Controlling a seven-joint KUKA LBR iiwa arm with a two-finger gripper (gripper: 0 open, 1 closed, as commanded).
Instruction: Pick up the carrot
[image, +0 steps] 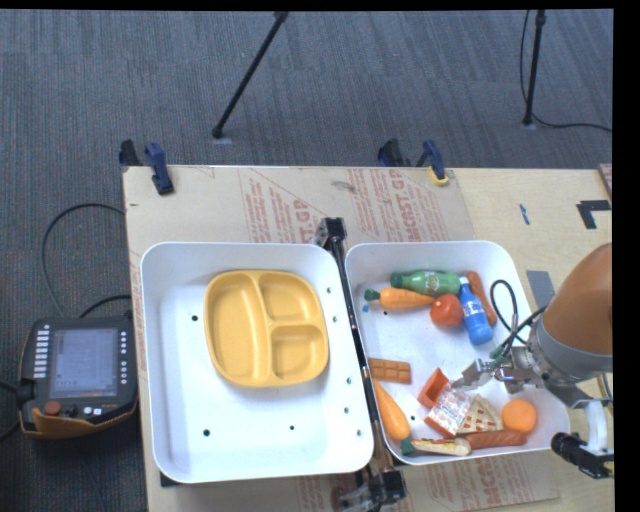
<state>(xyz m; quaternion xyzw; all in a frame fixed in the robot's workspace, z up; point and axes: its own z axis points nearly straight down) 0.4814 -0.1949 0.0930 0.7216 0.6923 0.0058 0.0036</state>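
Nearest the camera, along the front wall of the right bin (505, 455), a sausage (492, 439) and a banana piece (441, 447) are lying side by side, with an orange ball (519, 415) just behind the sausage. The gripper (474, 376) is hovering over a red packet (441, 392) a little farther from that front wall, its fingers looking slightly apart and clamped on nothing — so the reach is under way and no grasp is made. One carrot (390, 409) is lying against the bin's left wall, near the front wall; a second carrot (406, 298) is sitting well back from it, beside a green bottle (428, 282). Judging from this, the next move is calling for a shift leftward — then a descent over the nearer carrot's middle.
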